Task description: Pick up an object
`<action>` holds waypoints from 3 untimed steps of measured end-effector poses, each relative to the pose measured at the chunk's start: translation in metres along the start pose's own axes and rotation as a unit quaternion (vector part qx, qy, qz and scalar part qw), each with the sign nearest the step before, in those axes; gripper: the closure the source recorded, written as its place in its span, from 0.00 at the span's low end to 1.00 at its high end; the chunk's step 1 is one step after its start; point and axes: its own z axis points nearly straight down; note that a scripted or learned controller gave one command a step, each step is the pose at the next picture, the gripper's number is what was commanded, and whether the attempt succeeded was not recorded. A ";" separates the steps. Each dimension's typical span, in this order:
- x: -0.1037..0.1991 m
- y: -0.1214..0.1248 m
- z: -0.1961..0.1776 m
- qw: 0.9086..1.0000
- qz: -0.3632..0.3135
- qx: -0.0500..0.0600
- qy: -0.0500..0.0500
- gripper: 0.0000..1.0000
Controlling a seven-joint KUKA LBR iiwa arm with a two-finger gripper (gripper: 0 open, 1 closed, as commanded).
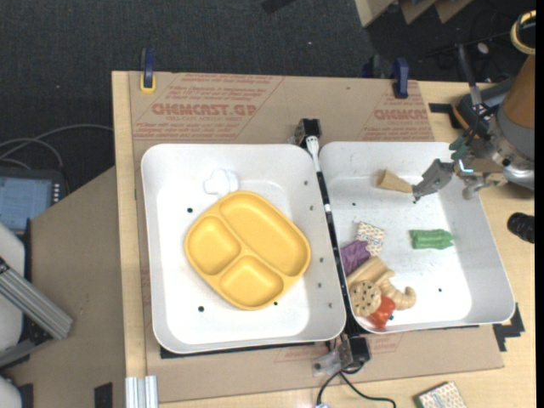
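- Nearest, the right bin's (489, 253) front corner crowds a cookie (364, 295), red piece (382, 313) and purple piece (355, 252) together; I judge grabbing there could snag neighbours.
- The green piece (431, 239) lies apart mid-bin.
- Farther, my jaws (425, 184) hang just beside the tan wedge (393, 181), nothing between them; a close could nudge it away.
- Their spread is too small to tell.

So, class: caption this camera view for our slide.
Gripper hovers beside a tan wedge in the right bin; yellow tray sits left.
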 end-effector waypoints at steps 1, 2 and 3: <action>-0.084 -0.009 0.085 1.000 0.003 0.003 0.000 0.00; -0.073 0.063 0.165 1.000 -0.003 -0.002 0.004 0.00; -0.076 -0.017 0.154 1.000 -0.001 0.002 0.004 0.00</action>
